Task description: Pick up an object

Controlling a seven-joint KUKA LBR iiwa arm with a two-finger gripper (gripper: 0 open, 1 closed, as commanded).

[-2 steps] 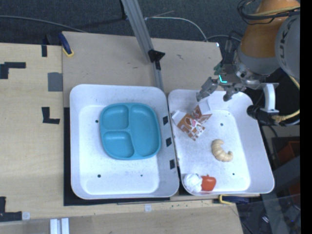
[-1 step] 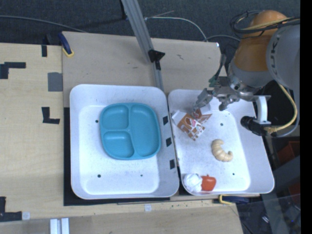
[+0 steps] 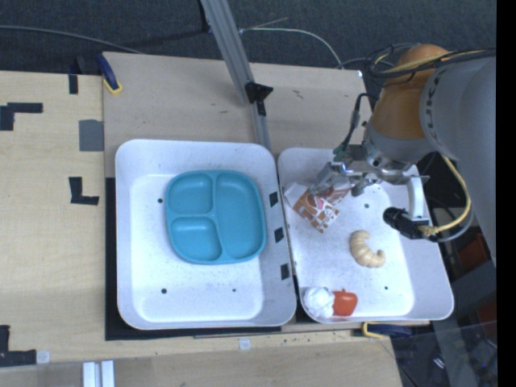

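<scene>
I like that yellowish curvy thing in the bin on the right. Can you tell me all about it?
The croissant is a small pale yellow-tan curved piece, like a toy pastry, smooth and rather shiny with faint ridges. It lies flat on the floor of the right bin, towards the middle, bent like a crescent. Nothing touches it: the orange-and-white packet sits up and left, the red and white items below.

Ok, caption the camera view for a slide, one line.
KUKA arm's gripper over the snack packet in the right bin, beside a croissant; blue divided plate in the left bin.
</scene>
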